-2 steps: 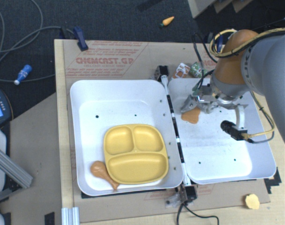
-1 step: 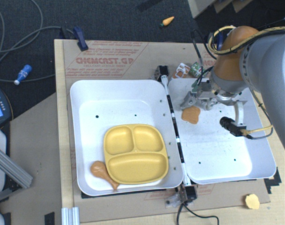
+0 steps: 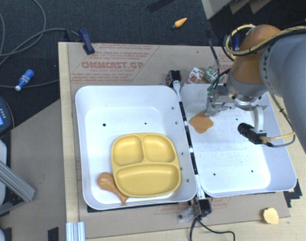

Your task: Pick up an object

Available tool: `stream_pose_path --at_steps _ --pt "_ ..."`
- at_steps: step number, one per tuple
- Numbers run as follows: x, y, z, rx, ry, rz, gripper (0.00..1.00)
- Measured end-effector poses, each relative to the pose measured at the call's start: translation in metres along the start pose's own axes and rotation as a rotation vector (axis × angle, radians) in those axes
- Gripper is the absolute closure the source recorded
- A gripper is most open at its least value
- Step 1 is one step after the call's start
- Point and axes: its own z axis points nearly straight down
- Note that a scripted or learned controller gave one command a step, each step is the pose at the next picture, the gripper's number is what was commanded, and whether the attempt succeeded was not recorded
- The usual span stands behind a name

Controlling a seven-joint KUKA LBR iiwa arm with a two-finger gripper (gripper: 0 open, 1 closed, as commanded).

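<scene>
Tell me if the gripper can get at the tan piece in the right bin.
Probably yes. The gripper hangs just above the tan piece near the right bin's left wall, with nothing lying over it.

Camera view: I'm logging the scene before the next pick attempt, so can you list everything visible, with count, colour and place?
white bins: two, white, side by side on the bench
divided plate: one, yellow, three compartments, in the left bin
toy drumstick: one, tan-orange, left bin, beside the plate's lower left edge
flat tan piece: one, orange-brown, right bin near its upper left, below the gripper
small wrapper-like items: a few, mixed colours, on the bench above the right bin; too small to identify
blue clamp: one, blue, bench's upper left edge
yellow chunk: one, yellow, bench's lower right corner
orange piece: one, orange, on the floor above the bench
blue bottle-like object: one, blue and white, floor at left
arm: one, grey with orange band, reaching in from the right
gripper: one, over the right bin's upper left
</scene>
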Motion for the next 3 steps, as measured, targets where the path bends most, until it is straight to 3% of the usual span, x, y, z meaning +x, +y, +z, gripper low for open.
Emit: stream_pose_path --at_steps 1,2,3 --pt "-0.001 -0.086 -0.006 0.014 0.003 0.003 1.0" --pt "-0.001 -0.082 -0.006 0.007 0.001 0.001 0.0" --pt "0.003 -0.03 0.005 0.001 -0.001 -0.002 0.0"
